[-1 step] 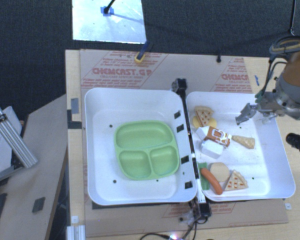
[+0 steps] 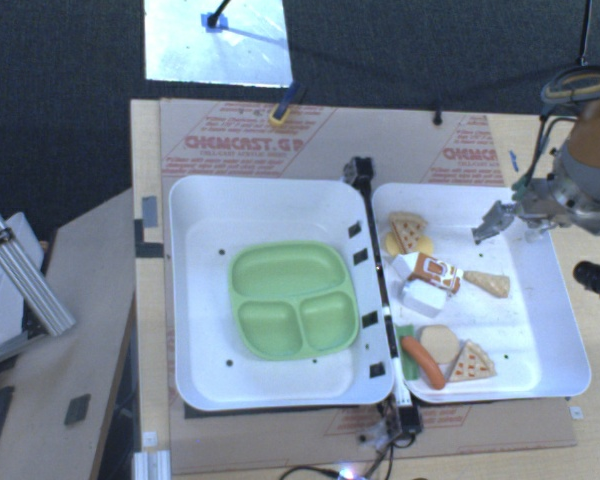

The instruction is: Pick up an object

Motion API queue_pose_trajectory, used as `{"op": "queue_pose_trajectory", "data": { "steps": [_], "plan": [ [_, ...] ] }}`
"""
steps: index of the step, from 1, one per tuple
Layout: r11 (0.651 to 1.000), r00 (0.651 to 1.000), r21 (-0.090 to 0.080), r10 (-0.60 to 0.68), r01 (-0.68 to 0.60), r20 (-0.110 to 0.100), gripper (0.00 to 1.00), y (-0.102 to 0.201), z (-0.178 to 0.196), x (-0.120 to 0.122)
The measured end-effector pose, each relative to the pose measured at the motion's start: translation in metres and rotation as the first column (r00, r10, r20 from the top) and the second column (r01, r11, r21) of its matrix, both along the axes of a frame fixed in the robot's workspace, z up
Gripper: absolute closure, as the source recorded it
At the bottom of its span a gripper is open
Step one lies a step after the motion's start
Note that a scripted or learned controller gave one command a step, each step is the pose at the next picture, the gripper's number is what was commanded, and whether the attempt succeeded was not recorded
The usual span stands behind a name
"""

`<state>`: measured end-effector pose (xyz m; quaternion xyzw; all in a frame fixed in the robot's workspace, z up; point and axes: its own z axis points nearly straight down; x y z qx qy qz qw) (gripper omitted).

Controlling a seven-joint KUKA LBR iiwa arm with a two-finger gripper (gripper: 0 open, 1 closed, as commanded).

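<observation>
The bench (image 2: 230,128) carries two white bins side by side. The left bin (image 2: 205,218) holds a green tray (image 2: 290,300) with three compartments, all bare. The right bin (image 2: 550,298) holds the toy food, any piece of which would serve as the object to pick up.

The arm (image 2: 592,138) reaches in from the right, over that bin's upper right part. Its gripper (image 2: 492,225) hangs above bare bin floor near the back wall, with nothing between its fingers. How wide they stand cannot be told from this view.

The pieces cluster along the bin's left side, apart from the gripper. A milk carton (image 2: 430,280) lies tilted at the middle, touching a yellow disc (image 2: 408,245) and close beside a pizza slice (image 2: 408,230). A cone (image 2: 487,284) lies just right of the carton. Toward the front, a bread slice (image 2: 439,342) sits between a carrot (image 2: 422,360) and a second slice (image 2: 470,364).

The risks likely come from crowding. A descent onto the carton could land a finger on the cone or the disc and knock the target sideways. The carton's tilt may let it slip out as the fingers close. The flat slices offer little edge to pinch, so a grasp there could close on nothing. The carrot lies by the divider wall, which could block a finger.
</observation>
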<state>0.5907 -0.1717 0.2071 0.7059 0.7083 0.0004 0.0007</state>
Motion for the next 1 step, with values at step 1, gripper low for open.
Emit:
{"op": "queue_pose_trajectory", "data": {
  "steps": [1],
  "plan": [
    [1.0,1.0,0.001,-0.002,0.002,-0.003,0.0,-0.0059,-0.0605,0.0007]
  ]
}}
